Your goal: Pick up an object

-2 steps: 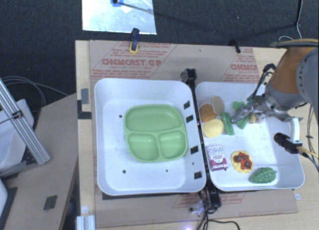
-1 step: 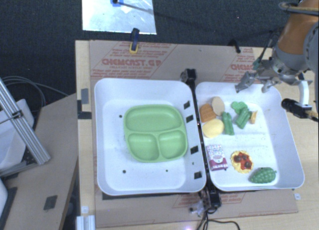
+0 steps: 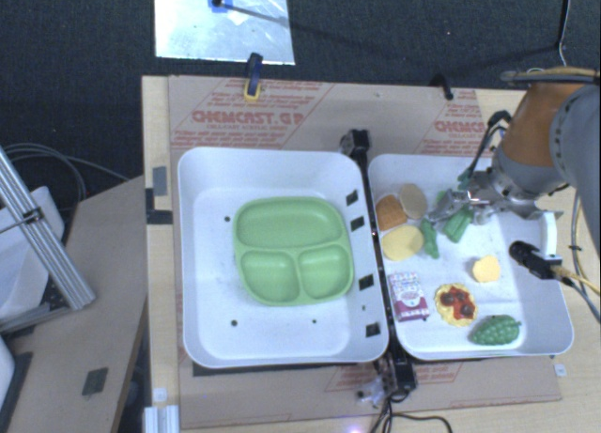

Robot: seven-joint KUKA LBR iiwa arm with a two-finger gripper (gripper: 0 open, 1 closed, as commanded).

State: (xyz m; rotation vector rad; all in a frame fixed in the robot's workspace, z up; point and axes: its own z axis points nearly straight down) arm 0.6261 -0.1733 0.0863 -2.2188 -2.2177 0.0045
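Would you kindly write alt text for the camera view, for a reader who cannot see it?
A grey arm with an orange band reaches from the right, its gripper low over green toy food in the right white bin, among other small play-food pieces. The left white bin holds a green divided plate.

Grey arm [image 3: 554, 145] reaches leftward, pincer [image 3: 451, 208] lowered.
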